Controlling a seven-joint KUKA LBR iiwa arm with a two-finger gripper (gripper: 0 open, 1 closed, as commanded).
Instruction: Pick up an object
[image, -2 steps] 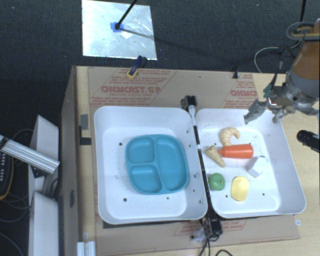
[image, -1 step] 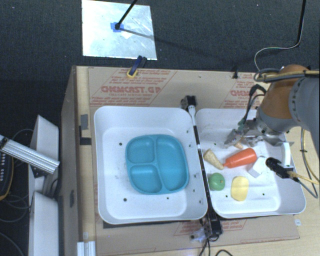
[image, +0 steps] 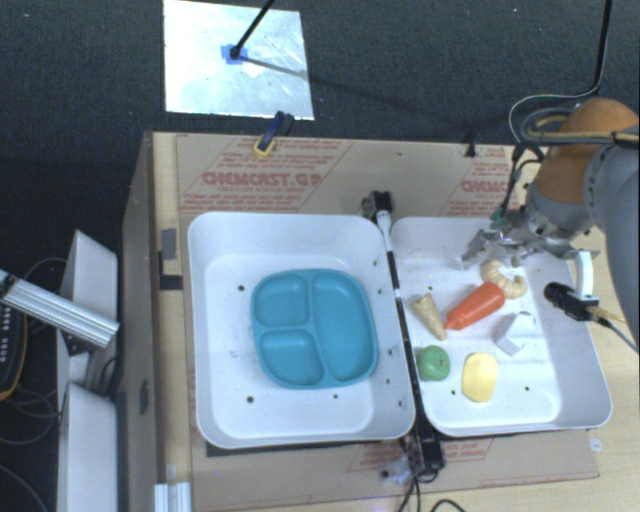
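toys lie in our right bin (image: 560, 410): carrot (image: 476, 305), green ball (image: 433, 362), lemon (image: 480, 376). our gripper (image: 503, 243) hovers above the carrot; we cannot tell its grip.

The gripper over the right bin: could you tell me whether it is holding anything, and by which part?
Nothing shows between its fingers; the gripper hovers above the croissant.

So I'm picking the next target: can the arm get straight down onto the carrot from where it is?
Probably yes. The carrot lies uncovered in the right bin, just below the pincer. A pale curved piece touches its upper end and could be nudged.
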